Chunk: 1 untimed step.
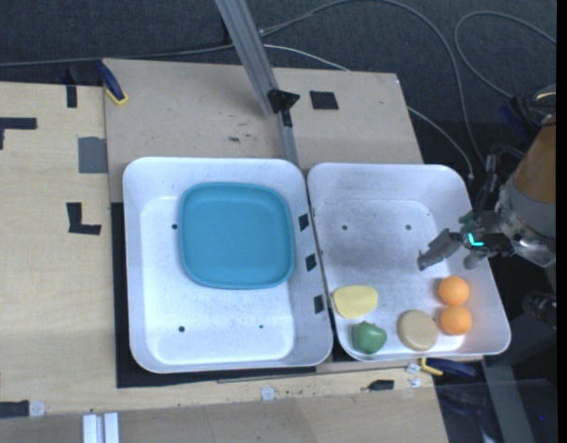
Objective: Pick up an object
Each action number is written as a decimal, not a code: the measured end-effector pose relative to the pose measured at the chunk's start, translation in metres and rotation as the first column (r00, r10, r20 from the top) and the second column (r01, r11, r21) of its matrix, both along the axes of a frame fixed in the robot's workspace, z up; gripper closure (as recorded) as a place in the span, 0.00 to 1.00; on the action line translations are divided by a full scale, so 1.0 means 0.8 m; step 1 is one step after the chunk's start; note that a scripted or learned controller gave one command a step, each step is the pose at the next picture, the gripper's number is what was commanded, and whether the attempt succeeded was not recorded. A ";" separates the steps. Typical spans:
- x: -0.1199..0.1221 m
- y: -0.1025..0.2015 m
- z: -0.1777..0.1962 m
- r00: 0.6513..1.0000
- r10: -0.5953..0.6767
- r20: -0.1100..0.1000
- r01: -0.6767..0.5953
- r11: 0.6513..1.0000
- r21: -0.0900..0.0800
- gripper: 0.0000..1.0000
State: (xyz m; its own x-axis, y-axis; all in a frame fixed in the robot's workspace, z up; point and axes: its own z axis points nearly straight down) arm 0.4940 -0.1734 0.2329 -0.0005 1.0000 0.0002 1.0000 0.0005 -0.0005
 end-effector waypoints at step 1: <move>0.000 0.000 0.000 1.000 0.000 0.000 0.000 1.000 0.000 0.00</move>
State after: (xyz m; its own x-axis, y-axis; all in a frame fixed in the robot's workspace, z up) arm 0.4940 -0.1734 0.2329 -0.0005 1.0000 0.0002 1.0000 0.0005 -0.0005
